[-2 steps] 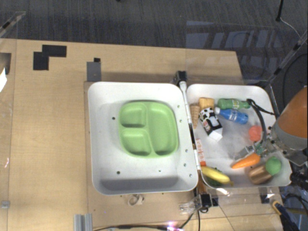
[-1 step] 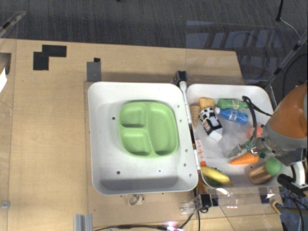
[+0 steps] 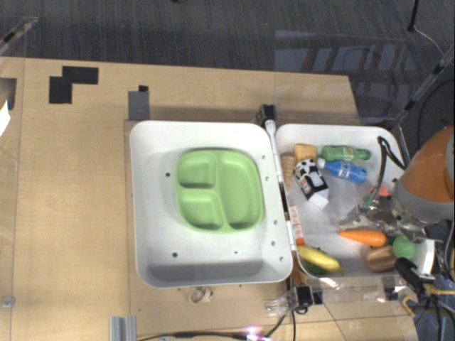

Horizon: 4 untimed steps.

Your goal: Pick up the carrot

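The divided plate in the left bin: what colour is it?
Light green; the divided plate shows plainly in the camera view.

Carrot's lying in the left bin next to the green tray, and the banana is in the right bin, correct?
Not quite. The camera view shows the carrot in the right bin, apart from the green tray in the left bin. The banana is in the right bin.

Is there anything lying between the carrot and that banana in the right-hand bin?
No. In the camera view, the carrot and the banana are parted by a bare stretch of the right bin's white floor.
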Motion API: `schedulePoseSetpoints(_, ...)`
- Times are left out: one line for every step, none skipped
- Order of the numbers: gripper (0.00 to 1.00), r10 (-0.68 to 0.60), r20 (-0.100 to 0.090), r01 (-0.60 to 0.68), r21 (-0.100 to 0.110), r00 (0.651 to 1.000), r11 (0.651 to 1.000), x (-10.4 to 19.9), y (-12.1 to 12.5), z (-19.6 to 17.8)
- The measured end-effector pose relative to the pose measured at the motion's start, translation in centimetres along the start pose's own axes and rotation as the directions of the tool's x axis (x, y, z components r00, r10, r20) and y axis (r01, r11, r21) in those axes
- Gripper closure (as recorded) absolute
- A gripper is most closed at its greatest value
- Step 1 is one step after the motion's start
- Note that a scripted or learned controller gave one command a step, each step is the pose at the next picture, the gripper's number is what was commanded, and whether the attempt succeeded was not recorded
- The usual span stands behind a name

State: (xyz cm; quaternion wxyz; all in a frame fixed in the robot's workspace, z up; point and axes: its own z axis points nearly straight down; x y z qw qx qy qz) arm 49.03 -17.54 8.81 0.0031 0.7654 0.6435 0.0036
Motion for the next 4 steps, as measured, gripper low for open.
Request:
schedulePoseSetpoints(0.0, -0.479, 0.009, 0.479, -0.007, 0.878, 0.878, 1.0, 0.1, -0.1)
schedulePoseSetpoints(0.0, -0.327, -0.002, 0.327, -0.002, 0.945, 0.945, 0.1, 0.1, 0.0)
schedulePoseSetpoints(0.0, -0.026, 0.0, 0.026, -0.001, 1.0, 1.0, -1.5, 0.3, 0.0)
schedulePoseSetpoints(0.0, -0.602, 0.009, 0.603, -0.006, 0.798, 0.798, 0.0, 0.3, -0.1)
